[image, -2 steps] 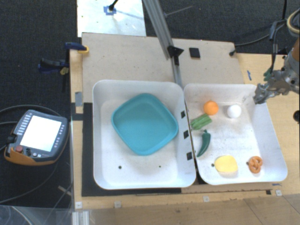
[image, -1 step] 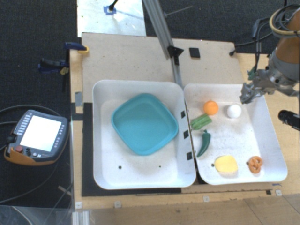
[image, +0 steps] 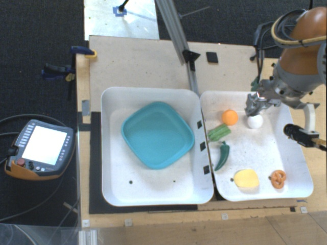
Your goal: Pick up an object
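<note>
— Where the gripper (image: 254, 109) hangs over the right bin (image: 294, 188), what's below it?
— A small white ball (image: 255, 121), round and plain, touching the tip; grip unclear.
— Nearby?
— An orange ball (image: 230, 117) just beside, then a green pepper (image: 223, 155), a yellow lemon (image: 246, 178), a pretzel (image: 278, 178). A teal plate (image: 157, 135) fills the left bin (image: 110, 188).

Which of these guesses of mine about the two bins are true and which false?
1. The teal plate lies in the left bin. True.
2. The claw hangs over the left bin. False: it is over the right bin, just above the white ball.
3. The orange ball is in the right bin. True.
4. The pretzel sits on the plate. False: it lies in the right bin, beside the yellow piece.
</note>
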